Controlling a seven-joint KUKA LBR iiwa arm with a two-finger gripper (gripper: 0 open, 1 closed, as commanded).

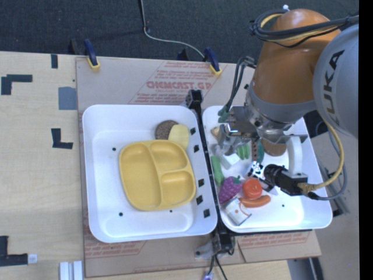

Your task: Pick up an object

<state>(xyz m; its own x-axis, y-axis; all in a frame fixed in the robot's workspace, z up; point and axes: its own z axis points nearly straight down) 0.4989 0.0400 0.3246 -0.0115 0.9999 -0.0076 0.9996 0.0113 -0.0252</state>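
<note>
While the gripper [245, 142] hangs over the right bin [312, 214], finger state cannot be told. The tomato [252, 188] lies just below it, toward the view's bottom.

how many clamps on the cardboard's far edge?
2. One blue-and-yellow clamp grips the far left corner of the cardboard sheet; the other clamp sits on the far edge above the gap between the bins. The arm may hide more.

Arm [291, 57] low, end effector [247, 147] seemingly down.
</note>
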